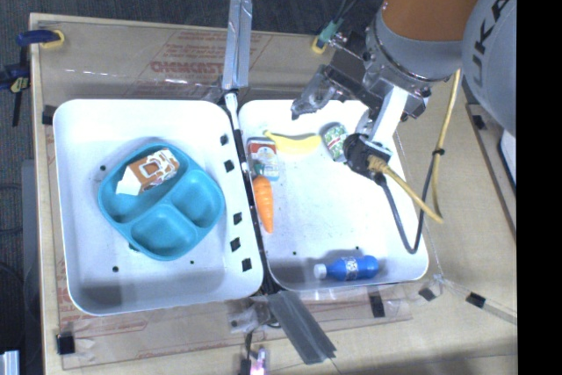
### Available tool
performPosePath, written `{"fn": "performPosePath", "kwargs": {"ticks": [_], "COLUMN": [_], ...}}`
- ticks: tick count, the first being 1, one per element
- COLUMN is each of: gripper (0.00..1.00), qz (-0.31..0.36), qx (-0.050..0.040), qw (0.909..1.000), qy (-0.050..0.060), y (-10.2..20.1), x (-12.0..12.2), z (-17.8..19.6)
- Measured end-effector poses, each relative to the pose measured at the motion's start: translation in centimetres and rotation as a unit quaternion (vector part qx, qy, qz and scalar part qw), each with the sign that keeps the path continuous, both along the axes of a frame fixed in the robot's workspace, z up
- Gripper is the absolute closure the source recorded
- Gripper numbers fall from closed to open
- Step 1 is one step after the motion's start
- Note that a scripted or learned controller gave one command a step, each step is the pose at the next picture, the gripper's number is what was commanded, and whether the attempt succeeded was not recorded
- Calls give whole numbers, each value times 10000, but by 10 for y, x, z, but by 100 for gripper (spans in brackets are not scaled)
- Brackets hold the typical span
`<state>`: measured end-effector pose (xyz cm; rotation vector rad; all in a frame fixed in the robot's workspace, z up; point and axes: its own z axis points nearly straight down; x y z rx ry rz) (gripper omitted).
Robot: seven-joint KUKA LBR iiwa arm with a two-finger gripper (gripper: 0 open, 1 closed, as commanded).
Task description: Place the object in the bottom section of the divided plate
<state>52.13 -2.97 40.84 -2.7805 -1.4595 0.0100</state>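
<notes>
Bottle: it lay nearest the camera, on its side along the front wall of the right bin, well apart from my end effector.
Carrot: it lay by the divider, long axis front to back, left of and nearer than my end effector.
Plate: it sat in the left bin, a packet in its far section; the bottom section looked bare, so I judged the task not yet done.
Carton: it stood just beyond the carrot.
Banana: its long axis ran left to right, just left of my end effector.
Can: it lay almost under me, the closest thing.
End effector: it hung over the far end of the right bin; I could not tell how it was set, and nothing showed in its grip.
Object: I could not tell which thing was meant.
Room: the bin floor around the can was open.
</notes>
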Motion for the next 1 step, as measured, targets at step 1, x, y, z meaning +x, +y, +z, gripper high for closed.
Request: {"fn": "performPosePath", "kwargs": {"ticks": [1], "gripper": [0], "qz": [-2248], "qx": [-15], "qw": [9744], "qy": [4], "y": [-28], "x": [6], "z": [31]}}
